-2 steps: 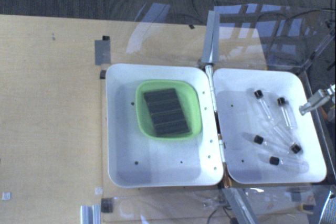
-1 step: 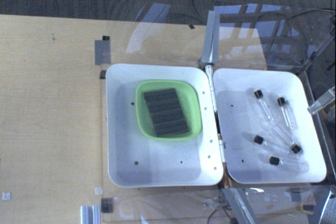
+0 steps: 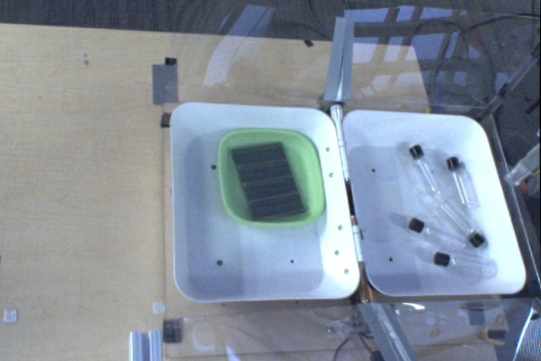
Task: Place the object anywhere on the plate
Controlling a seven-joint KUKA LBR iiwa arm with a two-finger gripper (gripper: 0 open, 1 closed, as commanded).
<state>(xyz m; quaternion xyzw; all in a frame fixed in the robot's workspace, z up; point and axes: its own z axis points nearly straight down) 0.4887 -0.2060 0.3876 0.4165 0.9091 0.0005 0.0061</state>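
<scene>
Object, a dark ribbed rectangular block [image 3: 268,180], lies flat on the green square plate with rounded corners [image 3: 314,182], slightly skewed, well inside the rim. Plate sits in the upper half of the left shallow white bin [image 3: 190,266]. Right white bin [image 3: 385,266] holds several clear tubes with black caps [image 3: 461,183], scattered, some touching. Both bins sit side by side on the light wooden table [image 3: 76,182]. Tool state: cannot tell.
</scene>
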